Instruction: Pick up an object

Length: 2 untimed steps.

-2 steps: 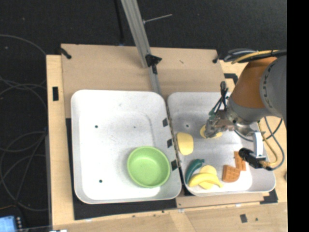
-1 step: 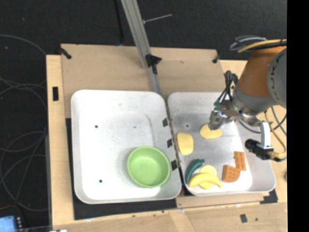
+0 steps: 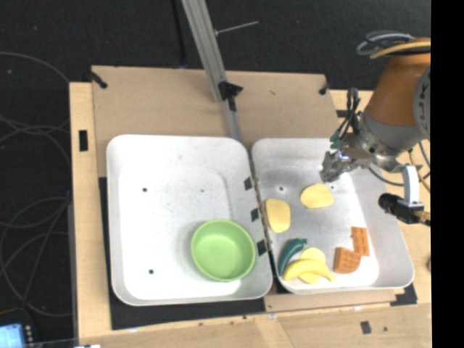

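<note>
In the right bin point(image 3: 377, 270), seen from the overhead camera, the gripper point(image 3: 332, 167) is hanging just above a pale yellow oval piece point(image 3: 317, 196), which is lying flat and untouched (how the tool's tip is set cannot be told). A low, rounded shape like this is likely to slide away under a slightly offset descent.

This looks like a robotics lab, not a home. Left of the gripper point(image 3: 332, 167), two white bins point(image 3: 181, 158) sit on a bare plywood bench point(image 3: 167, 93), with loose cables point(image 3: 29, 187) on the dark floor and a metal camera pole point(image 3: 206, 42) rising behind.
</note>
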Tool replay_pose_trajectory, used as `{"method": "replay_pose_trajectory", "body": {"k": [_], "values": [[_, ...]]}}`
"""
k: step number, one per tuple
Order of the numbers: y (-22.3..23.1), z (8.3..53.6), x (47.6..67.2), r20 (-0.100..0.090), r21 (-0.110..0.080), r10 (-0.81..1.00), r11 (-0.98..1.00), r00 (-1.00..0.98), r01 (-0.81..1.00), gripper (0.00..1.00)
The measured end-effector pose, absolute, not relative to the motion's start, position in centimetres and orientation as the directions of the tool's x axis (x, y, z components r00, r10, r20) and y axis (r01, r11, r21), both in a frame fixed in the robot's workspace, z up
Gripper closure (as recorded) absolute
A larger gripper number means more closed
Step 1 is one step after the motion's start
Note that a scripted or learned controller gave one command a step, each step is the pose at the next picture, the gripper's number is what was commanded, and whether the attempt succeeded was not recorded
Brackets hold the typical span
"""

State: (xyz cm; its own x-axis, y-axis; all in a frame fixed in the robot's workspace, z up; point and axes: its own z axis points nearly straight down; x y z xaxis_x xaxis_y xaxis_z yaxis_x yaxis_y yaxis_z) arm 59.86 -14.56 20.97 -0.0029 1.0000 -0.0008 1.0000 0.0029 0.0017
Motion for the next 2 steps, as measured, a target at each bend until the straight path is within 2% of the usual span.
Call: {"method": "replay_pose_trajectory", "body": {"k": [1, 2], "values": [[-14.6, 23.2, 60.0, 0.000, 0.004, 1.000, 0.004, -0.004, 1.000, 1.00], [-10.5, 23.7, 58.5, 0.001, 0.001, 1.000, 0.006, -0.006, 1.000, 1.00]]}}
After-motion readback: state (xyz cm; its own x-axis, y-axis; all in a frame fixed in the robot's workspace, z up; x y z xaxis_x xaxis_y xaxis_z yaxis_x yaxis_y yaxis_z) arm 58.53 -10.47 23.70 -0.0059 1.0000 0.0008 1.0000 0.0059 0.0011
